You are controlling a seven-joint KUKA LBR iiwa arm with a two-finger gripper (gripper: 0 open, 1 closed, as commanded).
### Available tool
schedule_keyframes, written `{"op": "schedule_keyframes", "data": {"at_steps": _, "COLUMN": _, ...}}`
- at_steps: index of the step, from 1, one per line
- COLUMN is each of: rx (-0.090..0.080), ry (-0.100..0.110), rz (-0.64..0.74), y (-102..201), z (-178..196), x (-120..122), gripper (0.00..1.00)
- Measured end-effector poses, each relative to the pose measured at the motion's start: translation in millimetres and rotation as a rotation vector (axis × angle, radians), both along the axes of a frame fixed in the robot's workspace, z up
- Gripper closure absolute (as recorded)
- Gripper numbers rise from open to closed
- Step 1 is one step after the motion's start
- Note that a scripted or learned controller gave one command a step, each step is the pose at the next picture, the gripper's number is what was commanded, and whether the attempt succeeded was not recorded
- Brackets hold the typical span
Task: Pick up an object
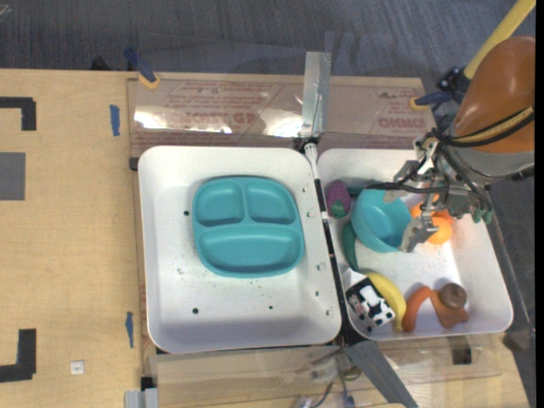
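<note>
Small round orange ball point(439, 228) sits beside the teal bowl point(380, 219); the fingers point(414, 236) straddle it, spread.

A wooden desk point(59, 253) fills the left of the frame, marked with black tape shapes and short blue tape strips. The left white bin point(161, 313) sits at the centre, and a teal divided plate point(248, 226) lies flat in it, two small compartments above one long one. The right white bin point(484, 300) touches it along their shared edge. A clear plastic sheet with red print point(212, 109) lies behind both bins, and dark carpet point(212, 11) crosses the top.
</note>
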State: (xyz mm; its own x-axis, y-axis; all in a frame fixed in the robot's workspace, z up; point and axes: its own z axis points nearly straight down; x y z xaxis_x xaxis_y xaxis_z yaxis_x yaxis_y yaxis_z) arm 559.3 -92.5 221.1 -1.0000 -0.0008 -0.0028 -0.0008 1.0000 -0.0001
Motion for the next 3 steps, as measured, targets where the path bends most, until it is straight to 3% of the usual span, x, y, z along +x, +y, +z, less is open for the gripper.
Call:
{"op": "schedule_keyframes", "data": {"at_steps": 1, "rx": 0.0, "ry": 0.004, "rz": 0.083, "y": -67.3, "z": -65.1, "x": -24.3, "gripper": 0.0}}
{"op": "schedule_keyframes", "data": {"at_steps": 2, "rx": 0.0, "ry": -0.001, "rz": 0.154, "y": -107.0, "z": -123.0, "x": 42.9, "gripper": 0.0}}
{"op": "schedule_keyframes", "data": {"at_steps": 3, "rx": -0.006, "ry": -0.018, "rz": 0.155, "y": -107.0, "z": -106.5, "x": 47.8, "gripper": 1.0}}
